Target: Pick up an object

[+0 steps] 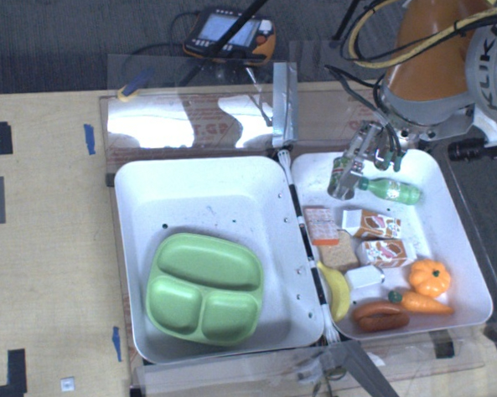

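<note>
Right bin [449, 181]: green bottle [391, 191] lying near the back, beside the claw [346, 182]; claw fingers slightly apart, nothing between them. Also snack packets [377, 238], banana [337, 289], sausage [380, 315], carrot [423, 303], orange pumpkin [430, 277]. Left bin [147, 191]: green tray [205, 287].

The arm [441, 47] reaches in from the far right corner of the desk, its orange band uppermost and the grey wrist below it angled down and to the left. The end effector [346, 179] hangs low at the far left part of the right bin, tilted, with its fingers pointing down and leftward.
</note>
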Motion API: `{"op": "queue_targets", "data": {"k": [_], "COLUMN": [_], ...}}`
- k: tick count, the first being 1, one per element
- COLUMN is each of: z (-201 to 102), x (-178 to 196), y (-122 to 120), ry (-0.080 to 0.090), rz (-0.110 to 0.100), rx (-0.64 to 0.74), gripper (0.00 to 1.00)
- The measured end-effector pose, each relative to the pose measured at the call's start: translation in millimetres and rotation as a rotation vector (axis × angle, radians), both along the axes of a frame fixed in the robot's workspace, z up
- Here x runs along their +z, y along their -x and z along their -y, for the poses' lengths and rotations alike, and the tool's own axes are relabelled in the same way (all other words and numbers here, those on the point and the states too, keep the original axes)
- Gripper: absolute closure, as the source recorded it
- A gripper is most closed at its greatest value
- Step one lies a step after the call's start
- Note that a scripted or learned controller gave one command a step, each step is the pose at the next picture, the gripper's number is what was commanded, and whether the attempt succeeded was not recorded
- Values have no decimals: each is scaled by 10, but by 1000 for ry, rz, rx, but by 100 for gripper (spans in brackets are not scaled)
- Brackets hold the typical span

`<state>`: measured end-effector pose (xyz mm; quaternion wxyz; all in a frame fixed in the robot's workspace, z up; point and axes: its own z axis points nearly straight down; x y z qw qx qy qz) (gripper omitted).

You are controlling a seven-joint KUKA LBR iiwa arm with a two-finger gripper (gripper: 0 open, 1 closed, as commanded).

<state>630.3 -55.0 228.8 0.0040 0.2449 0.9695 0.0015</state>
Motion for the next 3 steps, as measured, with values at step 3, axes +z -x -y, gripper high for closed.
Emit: {"op": "queue_targets", "data": {"k": [3], "z": [-206], "x": [86], "y": [840], "ry": [0], "rz": [-8], "rx": [54], "gripper": [100]}}
